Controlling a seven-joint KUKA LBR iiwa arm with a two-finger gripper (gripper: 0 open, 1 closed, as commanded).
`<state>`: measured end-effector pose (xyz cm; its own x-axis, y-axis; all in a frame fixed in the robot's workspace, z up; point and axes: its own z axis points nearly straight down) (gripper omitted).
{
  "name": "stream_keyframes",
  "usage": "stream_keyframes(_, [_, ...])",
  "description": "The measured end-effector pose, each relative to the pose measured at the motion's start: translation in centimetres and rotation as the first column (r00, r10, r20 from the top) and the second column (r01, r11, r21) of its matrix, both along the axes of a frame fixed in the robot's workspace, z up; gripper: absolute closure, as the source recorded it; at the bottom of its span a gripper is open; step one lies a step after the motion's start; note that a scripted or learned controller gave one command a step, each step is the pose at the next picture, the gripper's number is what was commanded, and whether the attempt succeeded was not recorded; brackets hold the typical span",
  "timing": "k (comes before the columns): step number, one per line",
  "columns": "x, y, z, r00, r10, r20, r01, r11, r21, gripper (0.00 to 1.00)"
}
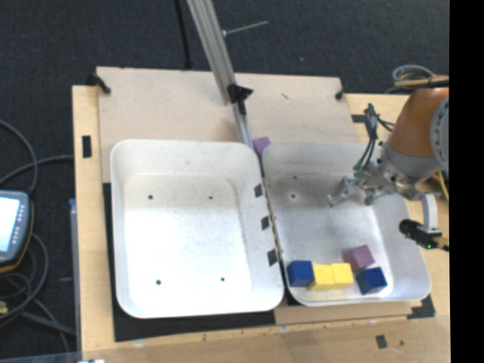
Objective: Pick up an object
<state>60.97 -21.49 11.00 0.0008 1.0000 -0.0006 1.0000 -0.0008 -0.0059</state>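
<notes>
A wooden bench [91, 203] stands on dark carpet and bears two shallow white bins side by side, with a beige board behind them. Nearest the camera, along the front wall of the right bin [401, 225], four small blocks lie in a cluster: a blue block [300, 272] at the left, a yellow block [333, 276] touching it, a darker blue block [371, 280] at the right end, and a purple block [358, 256] just behind, touching the yellow and the darker blue ones. They appear to be stiff, light cubes with flat faces, probably foam or painted wood, neither fragile nor notably slippery. Because they are packed together, side access is poor; the purple block, standing free at its rear and sides, looks the easiest to take, by two opposite flat faces from above. The blue block at the left end offers its outer face but sits close to the bin wall. The left bin [189, 225] holds no blocks. Further back, the gripper [355, 190] hangs over the middle of the right bin, well apart from the cluster and with nothing between its fingers; whether it is spread or closed cannot be told at this size. Beyond the bins, a small purple piece [261, 144] rests at the rim between them, beside a slanted metal rail [215, 44] that rises toward the rear. A handheld screen [13, 229] lies on the floor to the left.
</notes>
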Motion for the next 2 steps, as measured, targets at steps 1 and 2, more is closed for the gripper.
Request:
stream_keyframes(1, [-8.4, 3.2, -1.1, 1.0, -0.001, 0.011, 0.001, 1.0, -0.002, 0.0])
stream_keyframes(2, [-12.5, 0.3, -1.1, 1.0, -0.002, 0.013, 0.002, 1.0, -0.003, 0.0])
